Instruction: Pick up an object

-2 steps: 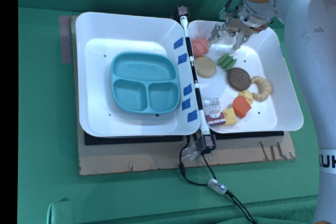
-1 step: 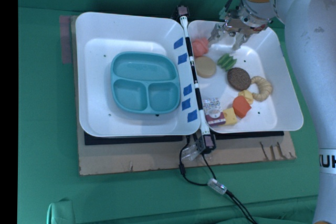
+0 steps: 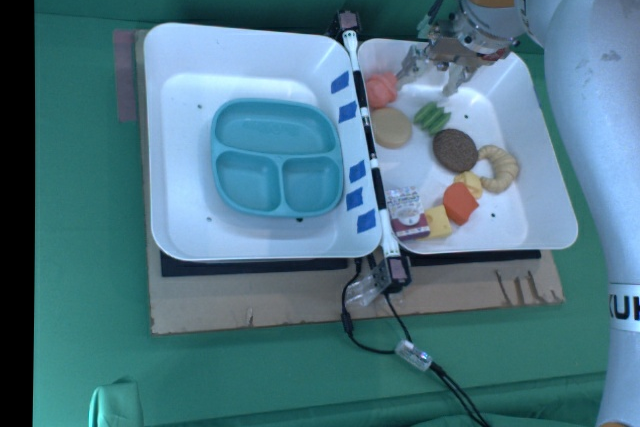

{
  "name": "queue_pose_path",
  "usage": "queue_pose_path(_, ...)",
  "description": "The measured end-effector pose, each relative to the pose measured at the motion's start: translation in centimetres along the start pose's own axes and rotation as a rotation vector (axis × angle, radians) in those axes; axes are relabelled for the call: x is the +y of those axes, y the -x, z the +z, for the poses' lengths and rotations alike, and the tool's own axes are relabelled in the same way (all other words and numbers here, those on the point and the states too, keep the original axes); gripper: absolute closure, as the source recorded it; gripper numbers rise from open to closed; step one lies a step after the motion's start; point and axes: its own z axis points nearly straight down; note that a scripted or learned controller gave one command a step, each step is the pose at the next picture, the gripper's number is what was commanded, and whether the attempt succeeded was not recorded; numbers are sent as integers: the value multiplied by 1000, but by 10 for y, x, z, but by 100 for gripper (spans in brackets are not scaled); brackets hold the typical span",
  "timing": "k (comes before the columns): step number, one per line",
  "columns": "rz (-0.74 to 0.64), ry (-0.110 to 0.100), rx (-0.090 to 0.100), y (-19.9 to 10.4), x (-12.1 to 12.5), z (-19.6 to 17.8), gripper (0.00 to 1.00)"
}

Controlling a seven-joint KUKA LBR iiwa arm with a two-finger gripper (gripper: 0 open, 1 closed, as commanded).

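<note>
The right bin point(image 3: 530, 215) holds several toy foods: a red-orange piece point(image 3: 381, 90) at the far left, a tan round cookie point(image 3: 392, 127), a green pea pod point(image 3: 432, 117), a brown cookie point(image 3: 455, 150), a tan pretzel ring point(image 3: 499, 167), an orange block point(image 3: 460, 203), a yellow cube point(image 3: 438, 221) and a red-and-white packet point(image 3: 407, 212). My gripper point(image 3: 430, 73) hangs over the far part of this bin, fingers spread open, just above and beyond the pea pod and to the right of the red-orange piece. Nothing sits between its fingers.
The left bin point(image 3: 180, 75) carries a teal divided plate point(image 3: 276, 158). A black-and-white bar with blue tape tabs point(image 3: 362, 155) runs between the bins. Cables point(image 3: 400, 345) trail off the front of the cardboard base. My arm point(image 3: 590, 115) covers the right side.
</note>
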Motion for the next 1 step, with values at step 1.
queue_pose_path(1, -1, -9, 0, -1, 3, 0, 0)
